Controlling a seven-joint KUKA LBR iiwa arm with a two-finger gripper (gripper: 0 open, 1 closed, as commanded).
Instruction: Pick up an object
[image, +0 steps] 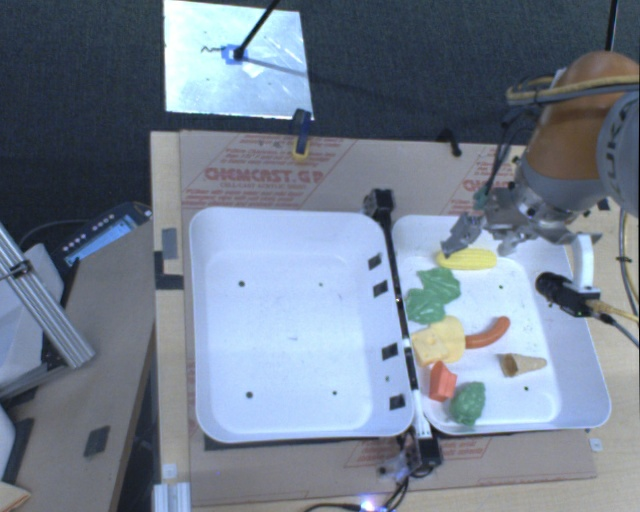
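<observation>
Above, gripper (487, 232) over the right bin (580, 340) — just beside yellow corn (467, 259), jaw state unclear.

The bench (250, 160), topped with printed cardboard, bears two white bins, left (290, 320) and right (575, 370), touching side by side.

Both white bins (290, 320) look like smooth moulded plastic with a soft sheen, sitting on a matt brown cardboard sheet (260, 170) printed in red. The toy food in the bin at three o'clock, such as the yellow corn (468, 259) and the red sausage (487, 333), looks like glossy plastic. At twelve o'clock a foil-like silver panel (238, 60) shines against a dark, rough cloth backdrop (80, 100).
</observation>
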